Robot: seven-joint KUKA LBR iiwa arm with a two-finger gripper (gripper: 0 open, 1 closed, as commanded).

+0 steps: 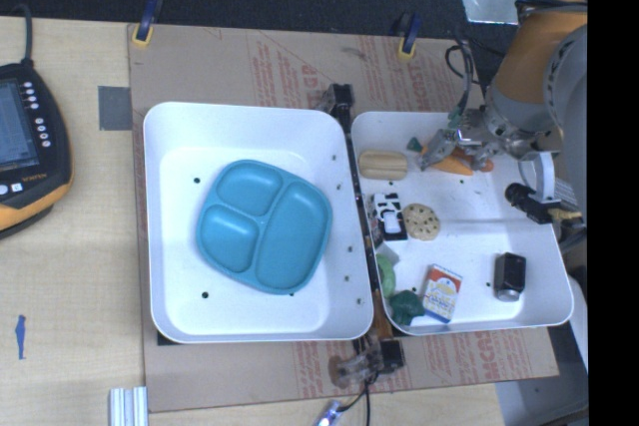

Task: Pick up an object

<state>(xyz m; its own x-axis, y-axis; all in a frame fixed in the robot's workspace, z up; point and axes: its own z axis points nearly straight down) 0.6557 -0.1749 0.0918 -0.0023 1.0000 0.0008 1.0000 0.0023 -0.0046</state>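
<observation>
The pincer [461, 143] is seen low over the orange object [457, 166], whose long axis runs left-right just beneath; grip state cannot be told.

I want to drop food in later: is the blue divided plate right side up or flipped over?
Right side up. The blue divided plate lies flat in the left bin, its three hollow compartments facing the camera, with nothing in them.

— The two bins [160, 214], are they plastic?
— Yes, smooth white plastic. The blue plate [265, 226] looks like matt plastic too. The tabletop [70, 314] is pale wood, under brown cardboard [260, 65].
</observation>
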